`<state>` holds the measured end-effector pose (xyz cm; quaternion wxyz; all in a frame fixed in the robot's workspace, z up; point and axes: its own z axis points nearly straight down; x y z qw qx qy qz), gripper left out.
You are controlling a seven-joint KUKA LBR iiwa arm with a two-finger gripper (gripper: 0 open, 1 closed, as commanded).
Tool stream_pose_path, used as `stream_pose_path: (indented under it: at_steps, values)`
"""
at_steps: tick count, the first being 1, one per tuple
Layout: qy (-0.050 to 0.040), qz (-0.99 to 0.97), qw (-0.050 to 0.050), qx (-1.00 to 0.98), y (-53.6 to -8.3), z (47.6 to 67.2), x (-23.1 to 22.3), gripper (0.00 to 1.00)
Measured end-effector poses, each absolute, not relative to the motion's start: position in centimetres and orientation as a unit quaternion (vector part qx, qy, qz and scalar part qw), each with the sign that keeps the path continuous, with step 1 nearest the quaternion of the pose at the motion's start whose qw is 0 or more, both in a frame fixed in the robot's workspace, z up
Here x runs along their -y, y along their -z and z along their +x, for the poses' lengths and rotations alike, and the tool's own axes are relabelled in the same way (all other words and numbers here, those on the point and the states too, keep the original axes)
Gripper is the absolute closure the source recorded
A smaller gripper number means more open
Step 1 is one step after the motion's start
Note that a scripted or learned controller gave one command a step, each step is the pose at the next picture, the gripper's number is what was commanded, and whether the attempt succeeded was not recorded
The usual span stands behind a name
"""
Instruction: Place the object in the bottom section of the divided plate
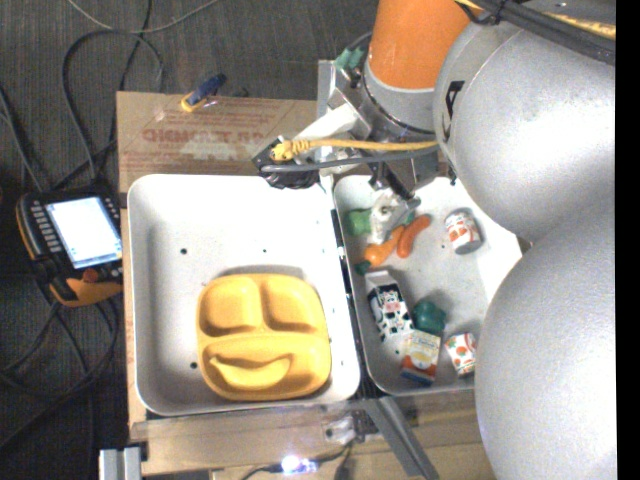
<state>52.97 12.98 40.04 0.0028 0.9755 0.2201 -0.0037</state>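
Note:
A yellow divided plate lies in the left white bin, toward its near right corner. Its wide bottom section faces the bin's near edge, with two smaller sections behind it, and all three look bare. My gripper hangs over the far end of the right bin, below the orange-banded wrist. It is just above a small white and green item and an orange carrot. The arm hides much of the right bin.
The right bin also holds a red and white can, a cow-patterned box, a green piece, a small carton and another can. A yellow cable crosses behind the bins. A pendant lies at left.

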Motion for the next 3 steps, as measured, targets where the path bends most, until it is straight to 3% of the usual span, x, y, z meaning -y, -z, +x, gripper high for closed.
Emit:
stream_pose_path:
  at_steps: [3]
  values:
    - [0.0037,0.975,0.003,-0.220,-40.04,52.97,-12.98,0.00]
